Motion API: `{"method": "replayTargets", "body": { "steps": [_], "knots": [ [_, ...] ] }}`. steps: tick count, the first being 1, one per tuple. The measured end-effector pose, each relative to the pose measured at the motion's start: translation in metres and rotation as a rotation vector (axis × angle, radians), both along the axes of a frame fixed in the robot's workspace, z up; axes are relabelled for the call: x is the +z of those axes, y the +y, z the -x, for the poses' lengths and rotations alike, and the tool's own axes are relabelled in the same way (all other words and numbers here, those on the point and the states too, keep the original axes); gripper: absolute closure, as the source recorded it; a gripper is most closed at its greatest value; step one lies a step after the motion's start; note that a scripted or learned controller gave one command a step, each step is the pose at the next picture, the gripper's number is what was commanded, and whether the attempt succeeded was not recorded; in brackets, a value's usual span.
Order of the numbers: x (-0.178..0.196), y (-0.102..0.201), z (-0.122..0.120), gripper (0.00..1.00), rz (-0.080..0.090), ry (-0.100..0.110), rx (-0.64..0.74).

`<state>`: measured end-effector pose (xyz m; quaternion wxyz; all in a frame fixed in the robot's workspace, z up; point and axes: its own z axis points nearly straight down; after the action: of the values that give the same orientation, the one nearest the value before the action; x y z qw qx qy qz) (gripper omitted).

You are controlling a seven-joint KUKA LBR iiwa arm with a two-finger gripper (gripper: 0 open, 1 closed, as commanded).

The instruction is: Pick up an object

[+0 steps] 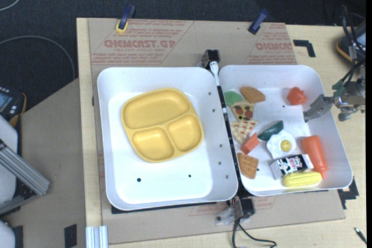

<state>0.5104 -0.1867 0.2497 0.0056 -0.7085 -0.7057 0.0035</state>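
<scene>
The right bin holds several toy foods: a red piece, a brown bread-like piece, a green piece, a pizza slice, a fried egg, an orange carrot-like piece, a black-and-white carton and a yellow corn cob. My gripper hangs over the right bin's right rim, to the right of the red piece and above the carrot-like piece. I see nothing held in it.
A yellow divided plate lies in the left bin. A waffle, a dark teal piece and a brown cracker lie near the right bin's left wall. Clamps hold the board's far edge.
</scene>
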Motion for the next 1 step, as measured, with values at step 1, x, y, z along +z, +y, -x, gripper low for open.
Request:
{"method": "replayTargets", "body": {
  "steps": [1],
  "knots": [
    [0.0071,0.0007,-0.0025,0.0,0.004,-0.014,0.004]
  ]
}}
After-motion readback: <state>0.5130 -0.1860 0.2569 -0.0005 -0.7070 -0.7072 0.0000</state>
